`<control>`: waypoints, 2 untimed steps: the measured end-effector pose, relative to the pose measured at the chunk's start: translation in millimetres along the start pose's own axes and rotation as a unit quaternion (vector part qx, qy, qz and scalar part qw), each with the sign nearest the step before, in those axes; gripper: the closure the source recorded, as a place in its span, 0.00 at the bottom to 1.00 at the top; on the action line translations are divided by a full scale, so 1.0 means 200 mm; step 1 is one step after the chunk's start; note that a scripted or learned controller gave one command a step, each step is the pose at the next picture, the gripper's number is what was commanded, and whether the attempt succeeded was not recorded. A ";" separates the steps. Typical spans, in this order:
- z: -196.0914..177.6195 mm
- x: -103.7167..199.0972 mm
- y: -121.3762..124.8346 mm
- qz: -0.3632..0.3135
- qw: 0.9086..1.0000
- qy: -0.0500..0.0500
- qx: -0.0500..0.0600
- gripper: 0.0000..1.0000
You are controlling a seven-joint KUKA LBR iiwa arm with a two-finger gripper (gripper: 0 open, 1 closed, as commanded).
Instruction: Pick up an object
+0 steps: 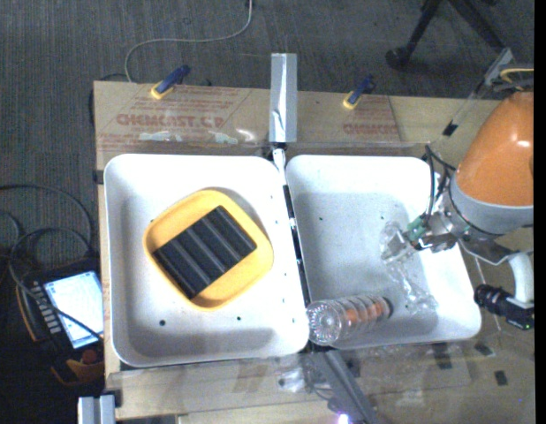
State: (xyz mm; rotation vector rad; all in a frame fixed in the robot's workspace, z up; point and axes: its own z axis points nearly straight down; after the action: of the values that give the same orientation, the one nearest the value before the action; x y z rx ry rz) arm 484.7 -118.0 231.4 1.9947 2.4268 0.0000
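The gripper (398, 246) hangs over the right bin (344, 201), reaching in from the side where the grey arm (498, 179) with its orange band enters. Its fingers look clear and glassy against the white floor, and their outline is hard to read; whether they stand apart or together cannot be told. Nothing can be seen between them.

The nearest object to the jaws is a clear plastic bottle (348, 316) lying on its side along the near wall of the same bin. It sits below and a little to the left of the jaws in the camera view, apart from them, with its cap end pointing left toward the divider between the two bins. Orange-brown contents show through its middle part. A crumpled clear piece (414, 291) lies between the jaws and the bottle's right end, just under the fingertips; what it is cannot be told.

Well away from the jaws, across the divider, the left bin (123, 237) holds a yellow dish (255, 259) with a black ribbed insert (205, 247), turned at a slant to the bin's walls. It lies flat on the bin floor.

Beyond both bins, farther from the jaws, two blue-and-yellow clamps (170, 80) grip the back edge of the bench.
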 end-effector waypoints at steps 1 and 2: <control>-0.01 -0.06 0.44 0.017 1.000 -0.001 0.001 1.00; 0.20 -0.15 0.24 -0.210 0.978 0.000 0.000 1.00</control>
State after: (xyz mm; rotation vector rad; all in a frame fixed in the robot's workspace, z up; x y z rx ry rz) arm 538.4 -138.4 192.2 1.4396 2.7921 -0.0014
